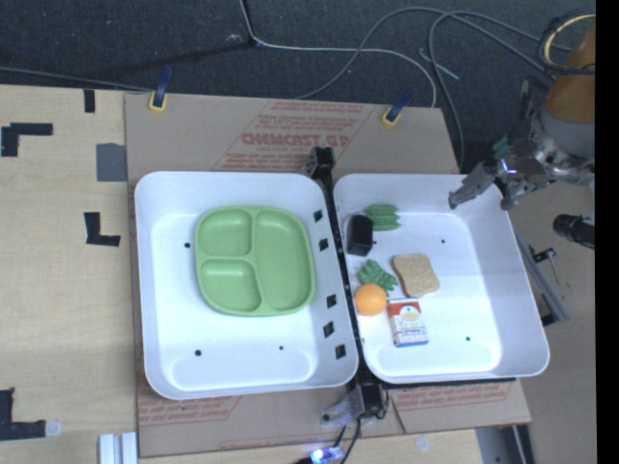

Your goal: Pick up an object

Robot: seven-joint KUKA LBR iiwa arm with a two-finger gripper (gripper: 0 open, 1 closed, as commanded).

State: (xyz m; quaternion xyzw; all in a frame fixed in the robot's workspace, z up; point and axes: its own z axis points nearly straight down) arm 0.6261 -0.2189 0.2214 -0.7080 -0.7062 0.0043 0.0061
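Observation:
Several small objects lie in the right bin: a green leafy piece, a black object, a slice of bread, a second green piece, an orange and a red and white box. My gripper hangs over the bin's far right corner, up and to the right of the bread. It is open with nothing between its fingers. The arm's orange-banded wrist rises behind it at the right edge.
The left bin holds a green divided plate. A black divider with clips runs between the bins. Both bins rest on a cardboard sheet. Cables trail across the dark mat behind.

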